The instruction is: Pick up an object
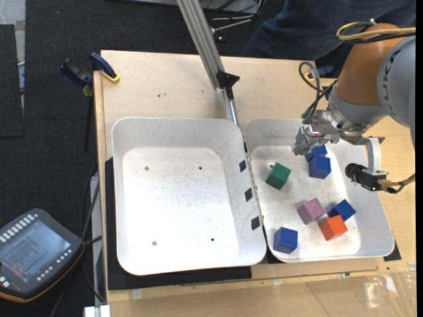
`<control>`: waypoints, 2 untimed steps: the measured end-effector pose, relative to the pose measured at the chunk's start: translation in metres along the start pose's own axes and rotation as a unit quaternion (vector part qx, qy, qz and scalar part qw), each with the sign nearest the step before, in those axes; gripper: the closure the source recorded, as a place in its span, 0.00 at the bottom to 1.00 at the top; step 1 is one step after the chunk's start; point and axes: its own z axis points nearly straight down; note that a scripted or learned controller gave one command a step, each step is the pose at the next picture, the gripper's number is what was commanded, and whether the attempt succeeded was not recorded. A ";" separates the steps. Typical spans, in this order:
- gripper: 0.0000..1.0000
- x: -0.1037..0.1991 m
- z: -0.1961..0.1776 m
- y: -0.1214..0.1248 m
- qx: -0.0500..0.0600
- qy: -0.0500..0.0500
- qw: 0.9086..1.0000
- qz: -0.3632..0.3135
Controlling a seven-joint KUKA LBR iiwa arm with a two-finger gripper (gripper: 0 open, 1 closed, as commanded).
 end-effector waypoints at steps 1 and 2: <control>1.00 0.000 -0.043 0.002 0.000 0.000 1.000 -0.001; 1.00 0.039 -0.039 -0.011 0.004 0.001 1.000 -0.001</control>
